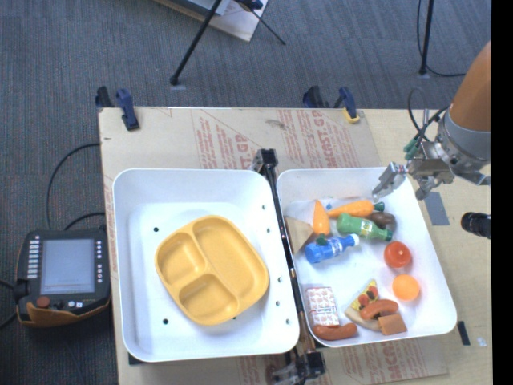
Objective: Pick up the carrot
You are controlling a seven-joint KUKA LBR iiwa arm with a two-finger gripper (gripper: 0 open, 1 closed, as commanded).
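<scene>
The carrot (355, 208) is orange with a green tip and lies on its side in the far part of the right bin (439, 295). A green bottle (365, 227) lies just in front of it and an orange cone-shaped piece (320, 217) to its left. My gripper (406, 180) hangs over the bin's far right corner, up and to the right of the carrot and apart from it. Its two fingers are spread open with nothing between them.
The right bin also holds a blue bottle (329, 249), a tomato (397, 255), an orange ball (406, 288), a pizza slice (367, 299), a sausage (335, 332) and a small red box (321, 301). A yellow divided plate (211, 269) lies in the left bin (132, 215).
</scene>
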